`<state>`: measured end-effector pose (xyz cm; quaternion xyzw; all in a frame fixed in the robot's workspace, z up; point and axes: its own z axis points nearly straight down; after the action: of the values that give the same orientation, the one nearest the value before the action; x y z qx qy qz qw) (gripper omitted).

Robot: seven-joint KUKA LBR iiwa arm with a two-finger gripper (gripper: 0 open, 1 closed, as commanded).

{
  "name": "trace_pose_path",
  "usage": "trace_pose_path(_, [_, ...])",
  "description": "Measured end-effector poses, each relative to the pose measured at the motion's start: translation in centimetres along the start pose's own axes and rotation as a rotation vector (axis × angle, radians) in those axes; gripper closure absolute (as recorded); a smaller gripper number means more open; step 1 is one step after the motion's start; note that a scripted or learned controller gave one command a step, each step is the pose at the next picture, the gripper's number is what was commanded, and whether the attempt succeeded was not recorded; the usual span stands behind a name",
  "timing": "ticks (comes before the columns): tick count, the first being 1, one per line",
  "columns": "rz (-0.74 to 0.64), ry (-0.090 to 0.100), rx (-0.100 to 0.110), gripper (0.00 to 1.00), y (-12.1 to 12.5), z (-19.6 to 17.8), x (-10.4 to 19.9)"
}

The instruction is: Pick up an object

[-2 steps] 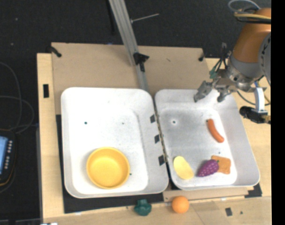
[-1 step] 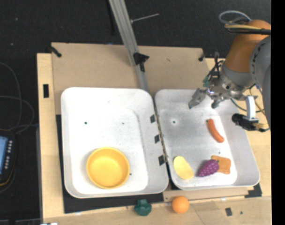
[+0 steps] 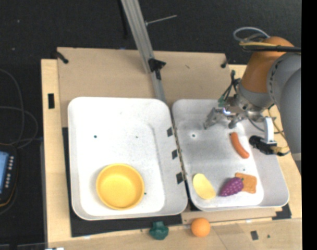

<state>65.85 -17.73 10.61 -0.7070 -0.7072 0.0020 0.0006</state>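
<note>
Camera view shows the hand (image 3: 221,117) hanging spread and empty at the right bin's (image 3: 197,111) twelve o'clock side. Nearest, at its four o'clock, lies the orange sausage (image 3: 239,144); a descent from here would likely close on bare bin floor.

Gripper (image 3: 221,120): above right bin's (image 3: 200,145) far end
Sausage (image 3: 240,145): right bin, near gripper
Yellow bowl (image 3: 120,186): left bin (image 3: 117,124)
</note>
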Motion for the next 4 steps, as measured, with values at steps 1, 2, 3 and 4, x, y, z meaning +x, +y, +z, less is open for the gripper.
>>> trace_pose_path(1, [-0.001,-0.003,-0.008,1.0,0.2,-1.6,-0.1])
trace_pose_path(2, [-0.005,0.0,-0.011,1.0,1.2,-6.5,-0.5])
trace_pose_path(3, [-0.006,0.0,-0.011,1.0,1.6,-11.1,-0.9])
trace_pose_path(4, [-0.005,0.0,-0.01,1.0,1.7,-14.2,-1.0])
